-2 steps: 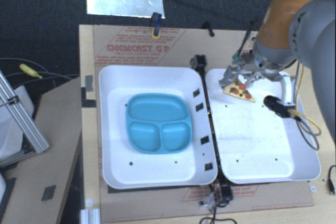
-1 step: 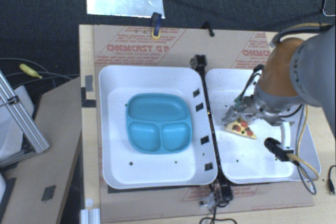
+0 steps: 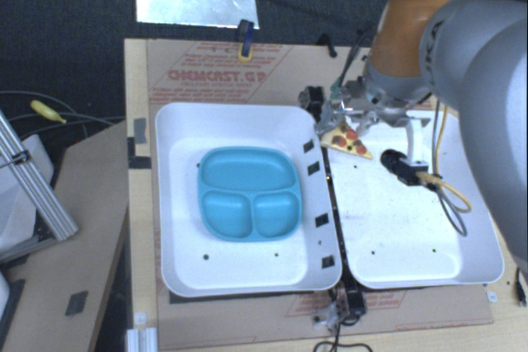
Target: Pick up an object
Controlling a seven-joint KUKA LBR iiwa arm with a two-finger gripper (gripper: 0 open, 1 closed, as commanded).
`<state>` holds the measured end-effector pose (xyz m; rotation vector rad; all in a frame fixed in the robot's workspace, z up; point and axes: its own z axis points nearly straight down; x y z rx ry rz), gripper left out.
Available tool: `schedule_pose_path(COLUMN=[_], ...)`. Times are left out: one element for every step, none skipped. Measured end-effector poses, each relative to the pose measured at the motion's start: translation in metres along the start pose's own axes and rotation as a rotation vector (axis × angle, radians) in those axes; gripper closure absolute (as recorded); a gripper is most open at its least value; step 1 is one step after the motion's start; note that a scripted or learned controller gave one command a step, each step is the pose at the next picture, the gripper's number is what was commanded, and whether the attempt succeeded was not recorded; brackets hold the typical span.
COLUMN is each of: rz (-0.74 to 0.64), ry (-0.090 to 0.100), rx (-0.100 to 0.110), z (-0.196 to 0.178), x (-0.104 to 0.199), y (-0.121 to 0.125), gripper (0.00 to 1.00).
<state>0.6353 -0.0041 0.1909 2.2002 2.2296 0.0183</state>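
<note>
Tool (image 3: 345,118): low at the right bin's (image 3: 412,260) far-left corner; grip state cannot be told.
Pizza slice toy (image 3: 348,142): in that bin, just beside the tool.
Progress: not visibly gripped; grasp and lift likely remain.
Left bin (image 3: 177,260): blue divided tray (image 3: 249,192).

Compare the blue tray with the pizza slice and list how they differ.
The blue tray is large and one solid colour; the pizza slice is small, yellow with red spots.
The blue tray is a rounded rectangle split into three compartments; the pizza slice is a flat wedge.
The blue tray lies mid-floor in the left bin; the pizza slice lies in the right bin, at its far left corner, under the tool.
Both lie flat.
</note>
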Motion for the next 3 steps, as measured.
schedule_pose_path(rz=[0.015, 0.008, -0.002], ry=[-0.002, 0.0, 0.003], rx=[0.015, 0.017, -0.003], z=[0.006, 0.006, -0.095], x=[-0.035, -0.005, 0.101], y=[-0.018, -0.06, 0.014], gripper=[1.0, 1.0, 1.0])
